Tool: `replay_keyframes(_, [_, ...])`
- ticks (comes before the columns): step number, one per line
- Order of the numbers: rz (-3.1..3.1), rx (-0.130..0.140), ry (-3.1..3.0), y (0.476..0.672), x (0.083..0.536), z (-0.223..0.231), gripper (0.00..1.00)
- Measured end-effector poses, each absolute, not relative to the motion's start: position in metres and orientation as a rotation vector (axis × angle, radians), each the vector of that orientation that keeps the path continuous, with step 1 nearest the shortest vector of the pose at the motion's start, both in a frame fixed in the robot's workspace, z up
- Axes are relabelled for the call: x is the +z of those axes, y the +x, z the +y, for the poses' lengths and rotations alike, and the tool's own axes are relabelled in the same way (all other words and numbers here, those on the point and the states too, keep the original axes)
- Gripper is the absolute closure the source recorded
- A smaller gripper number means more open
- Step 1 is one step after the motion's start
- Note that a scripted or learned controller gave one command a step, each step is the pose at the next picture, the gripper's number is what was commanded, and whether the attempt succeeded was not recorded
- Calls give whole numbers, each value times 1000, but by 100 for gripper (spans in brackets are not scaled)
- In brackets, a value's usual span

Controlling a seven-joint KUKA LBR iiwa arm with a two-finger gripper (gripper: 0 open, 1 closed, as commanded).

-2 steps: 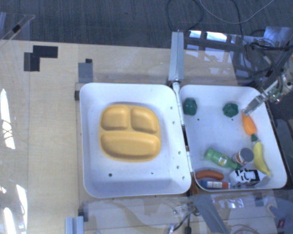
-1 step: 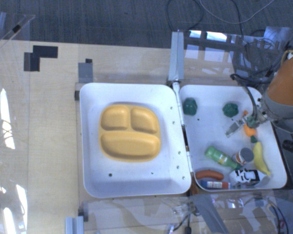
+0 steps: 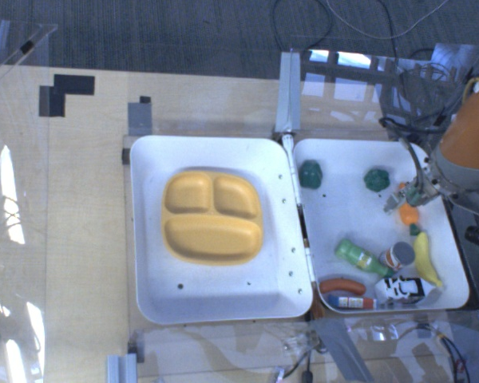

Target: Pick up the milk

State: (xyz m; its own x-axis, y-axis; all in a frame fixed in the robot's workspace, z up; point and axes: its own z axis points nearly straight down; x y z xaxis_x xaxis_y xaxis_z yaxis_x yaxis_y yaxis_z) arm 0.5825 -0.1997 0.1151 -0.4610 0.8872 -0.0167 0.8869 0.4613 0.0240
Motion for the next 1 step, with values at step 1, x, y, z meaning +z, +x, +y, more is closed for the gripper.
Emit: replay_keyframes(1, [2729,4,1533,612,268,-205,100])
